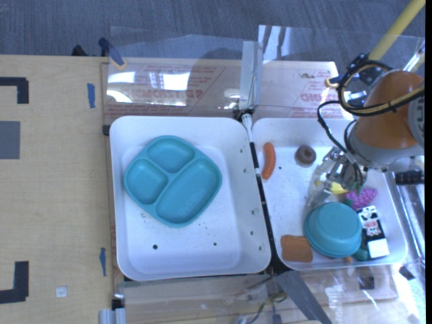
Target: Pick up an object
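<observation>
My arm is reaching in from 3 o'clock; pincer (335, 178) is hanging over the right bin (287, 201), finger state indiscernible.

A light wooden bench (47, 201) is carrying two shallow white bins side by side; the left bin (135, 252) and the right bin (287, 181) are touching along their inner edges; black markings and blue tape strips are lying on the bare board left of them.
</observation>
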Tool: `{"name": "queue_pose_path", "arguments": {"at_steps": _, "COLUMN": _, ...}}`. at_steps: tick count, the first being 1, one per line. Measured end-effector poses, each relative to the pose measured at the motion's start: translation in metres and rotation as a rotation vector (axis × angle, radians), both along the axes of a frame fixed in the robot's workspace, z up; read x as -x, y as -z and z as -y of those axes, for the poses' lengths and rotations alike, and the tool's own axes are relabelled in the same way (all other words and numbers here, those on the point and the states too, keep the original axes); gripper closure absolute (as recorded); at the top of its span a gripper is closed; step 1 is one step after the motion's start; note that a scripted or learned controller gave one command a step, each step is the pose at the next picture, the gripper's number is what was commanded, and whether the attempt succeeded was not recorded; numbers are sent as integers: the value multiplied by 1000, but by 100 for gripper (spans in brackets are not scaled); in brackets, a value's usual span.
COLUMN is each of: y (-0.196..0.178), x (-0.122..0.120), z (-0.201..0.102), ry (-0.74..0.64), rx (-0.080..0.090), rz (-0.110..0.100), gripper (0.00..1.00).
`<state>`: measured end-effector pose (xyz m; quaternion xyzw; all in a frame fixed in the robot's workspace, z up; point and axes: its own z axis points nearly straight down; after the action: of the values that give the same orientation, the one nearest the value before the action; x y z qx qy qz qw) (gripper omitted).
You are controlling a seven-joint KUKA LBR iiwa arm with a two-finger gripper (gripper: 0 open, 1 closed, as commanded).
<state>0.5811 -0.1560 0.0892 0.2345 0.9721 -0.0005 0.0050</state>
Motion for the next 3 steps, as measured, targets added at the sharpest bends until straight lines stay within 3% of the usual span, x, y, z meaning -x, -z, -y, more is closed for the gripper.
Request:
{"name": "queue_pose_path", "arguments": {"at_steps": 1, "y": -1, "x": 79, "z": -38, "ry": -26, "rx": -3, "rz": 0, "gripper": 0}}
{"name": "queue_pose_path", "arguments": {"at_steps": 2, "y": 0, "x": -2, "z": -48, "ry": 114, "rx": -3, "rz": 4, "gripper": 0}}
{"name": "queue_pose_path", "arguments": {"at_steps": 3, "y": 1, "x": -56, "z": -12, "ry": 110, "rx": -3, "rz": 0, "gripper": 0}}
